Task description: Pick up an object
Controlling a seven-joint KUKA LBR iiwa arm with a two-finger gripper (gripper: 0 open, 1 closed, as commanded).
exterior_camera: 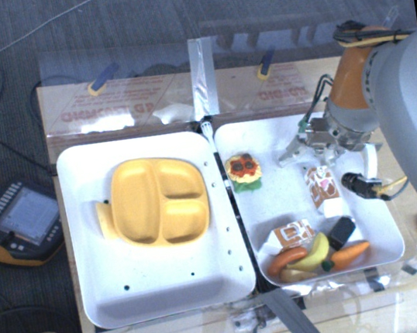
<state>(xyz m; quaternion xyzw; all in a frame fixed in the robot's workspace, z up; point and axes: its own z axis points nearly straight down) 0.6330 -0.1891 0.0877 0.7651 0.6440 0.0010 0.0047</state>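
Toys fill the right bin (279,213): a burger (243,172) near its left wall, a snack packet (322,186) mid-bin, a banana (313,252), carrot (349,255) and hot dog (285,258) heaped at the front. The jaws (311,147) hang above the bin's back, beside the packet; whether apart or together, I cannot tell. A yellow tray (158,199) lies in the left bin (103,296).

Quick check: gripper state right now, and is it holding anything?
Gripper: open, holding nothing; it hangs over the right bin, above the snack packet.
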